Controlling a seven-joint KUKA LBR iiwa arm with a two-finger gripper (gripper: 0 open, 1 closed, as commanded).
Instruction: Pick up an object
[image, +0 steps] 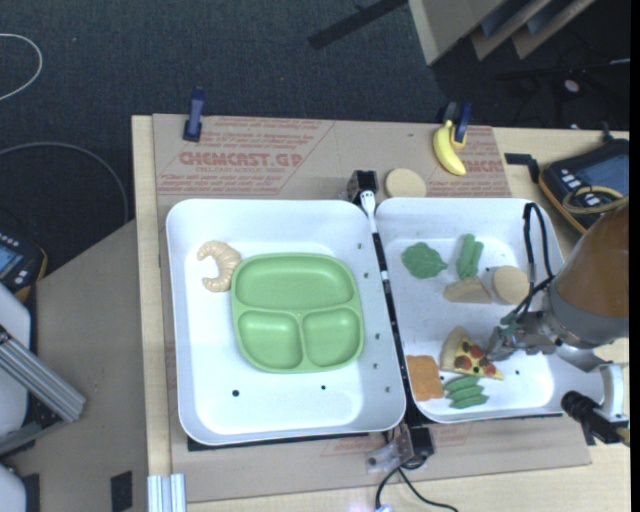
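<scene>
Left bin (190, 330): we note a green divided plate (297, 310) at its middle and a croissant (218, 265) touching the plate's upper left rim, near the bin's far left corner.
Bench (270, 150) far edge: a banana (449, 150) and a round tan disc (405, 183) lie outside the bins, beyond the right bin's far wall.
Right bin (520, 395): a green leafy piece (423, 261) and a green pod (468, 254) sit toward the far edge; a tan bread-like piece (497, 286) lies just nearer; a pizza slice (470, 356), an orange cracker (424, 377) and green beans (463, 391) crowd the near edge.
Task object: we judge the pizza slice the likely target, as it lies just beside the gripper.
Gripper (508, 338): low in the right bin, at the slice's right end; we cannot tell its state from this view, and we see nothing held in it.
Arm (595, 290): reaching in over the right bin's right wall, wrist angled down and leftward.
Progress: we judge the pick not yet done; every item rests on the bin floor, so grasp and lift remain.
</scene>
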